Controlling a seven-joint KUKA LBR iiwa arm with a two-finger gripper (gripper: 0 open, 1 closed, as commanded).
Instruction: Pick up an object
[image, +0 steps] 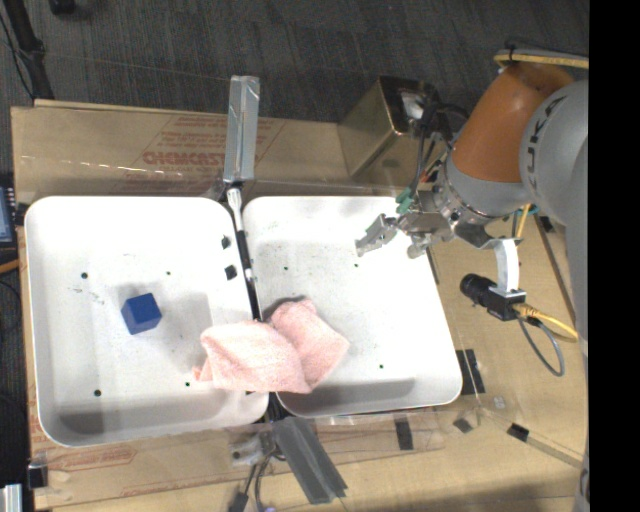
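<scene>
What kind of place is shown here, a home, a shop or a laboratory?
Probably a robotics lab bench: a grey arm with its gripper reaches over two white bins, which hold test items, a blue cube and a pink cloth.

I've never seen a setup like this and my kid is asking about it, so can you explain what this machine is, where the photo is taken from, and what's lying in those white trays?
This is a single photo from a fixed camera above a workbench, looking down at a slant. The grey and orange machine on the right is a robot arm. At its end is its tool, a two-finger pincher, hanging over the right tray with nothing between its fingers. Two shallow white trays sit side by side. The left tray holds a small blue block. A pink cloth is draped across the edge where the trays meet, partly in each. The arm's job is to pick something up.
</scene>
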